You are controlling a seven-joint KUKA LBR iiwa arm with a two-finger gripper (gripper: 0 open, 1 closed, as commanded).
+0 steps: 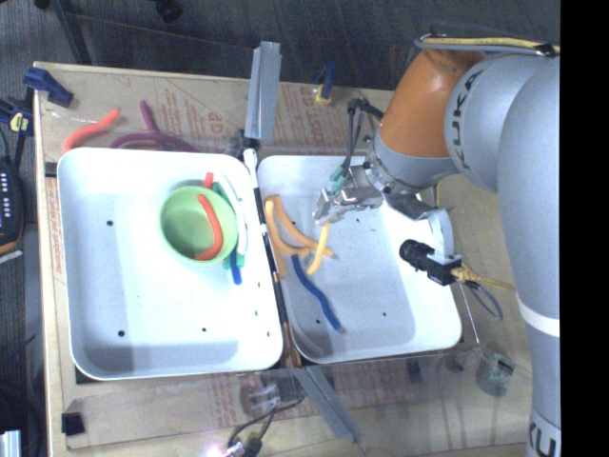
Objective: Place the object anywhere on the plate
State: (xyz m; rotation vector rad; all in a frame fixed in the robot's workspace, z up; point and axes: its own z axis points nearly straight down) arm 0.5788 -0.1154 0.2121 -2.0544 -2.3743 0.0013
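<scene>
A green plate (198, 223) sits in the left bin (114, 293), right of its middle. A red curved strip (221, 219) lies on the plate, and blue and green strips (234, 265) rest against its right rim. My gripper (330, 208) hangs over the upper left part of the right bin (400, 303). It is shut on the top end of a yellow strip (322, 248) that dangles down from its fingertips. Orange strips (281, 225) and a blue strip (314, 295) lie in the right bin, left of and below the gripper.
The ridge between the two bins (269, 255) runs between the gripper and the plate. A red strip (90, 131) and a purple strip (152, 141) lie on the bench behind the left bin. A grey metal bar (263, 89) stands at the back.
</scene>
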